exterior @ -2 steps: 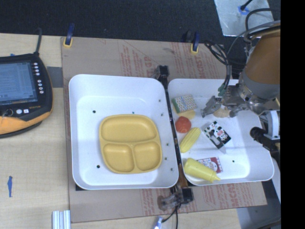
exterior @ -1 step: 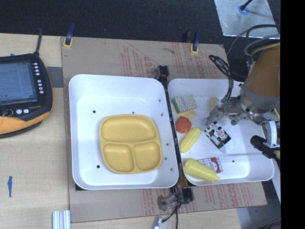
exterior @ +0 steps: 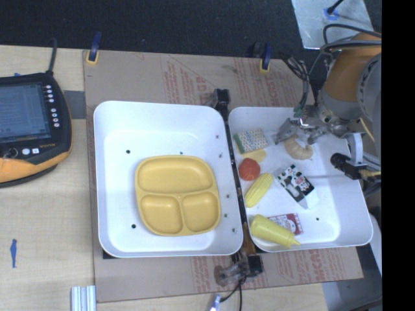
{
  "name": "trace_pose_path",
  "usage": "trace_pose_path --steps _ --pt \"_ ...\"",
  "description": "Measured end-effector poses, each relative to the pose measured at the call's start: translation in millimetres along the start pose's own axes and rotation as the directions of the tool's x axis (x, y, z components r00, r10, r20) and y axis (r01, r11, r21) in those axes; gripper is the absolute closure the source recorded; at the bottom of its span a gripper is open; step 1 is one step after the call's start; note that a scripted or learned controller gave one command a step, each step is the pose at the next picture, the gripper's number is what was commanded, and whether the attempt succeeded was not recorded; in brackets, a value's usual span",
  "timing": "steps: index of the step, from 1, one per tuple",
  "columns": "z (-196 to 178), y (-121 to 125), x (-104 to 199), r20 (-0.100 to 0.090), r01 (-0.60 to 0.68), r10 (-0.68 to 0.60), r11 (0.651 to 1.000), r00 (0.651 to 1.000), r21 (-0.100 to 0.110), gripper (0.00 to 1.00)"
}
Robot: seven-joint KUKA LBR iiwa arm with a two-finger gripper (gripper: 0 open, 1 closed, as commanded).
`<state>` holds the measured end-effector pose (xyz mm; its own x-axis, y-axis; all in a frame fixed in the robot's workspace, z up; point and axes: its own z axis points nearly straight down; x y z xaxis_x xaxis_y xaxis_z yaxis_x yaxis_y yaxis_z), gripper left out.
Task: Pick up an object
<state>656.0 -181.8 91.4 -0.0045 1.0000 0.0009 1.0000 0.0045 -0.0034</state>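
My gripper (exterior: 298,136) hangs over the back of the right bin (exterior: 343,229), its fingers spread open. Just below and in front of it lies a beige rounded object (exterior: 299,149), with nothing held between the fingers. Further objects in this bin are a green checkered packet (exterior: 250,138), a red tomato (exterior: 249,168), a corn cob (exterior: 259,188), a black-and-white carton (exterior: 295,182), a yellow bottle (exterior: 273,230) and a red packet (exterior: 289,221).
The left bin (exterior: 117,135) holds a yellow divided tray (exterior: 176,194). A control pendant (exterior: 29,125) lies on the bench at far left. The arm's grey and orange body (exterior: 353,76) fills the upper right, and a black part (exterior: 347,166) overhangs the right bin's edge.
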Motion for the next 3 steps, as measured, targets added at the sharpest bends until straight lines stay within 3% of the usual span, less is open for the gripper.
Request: trace_pose_path --steps 1,2,3 --pt "-11.4 0.7 -0.2 0.000 0.004 -0.004 1.000 1.000 0.000 1.00" --pt "-21.1 0.5 61.4 0.001 0.002 -0.002 1.000 1.000 0.001 1.00" --pt "-101.3 -29.0 133.7 0.001 0.001 -0.001 1.000 1.000 -0.002 1.00"
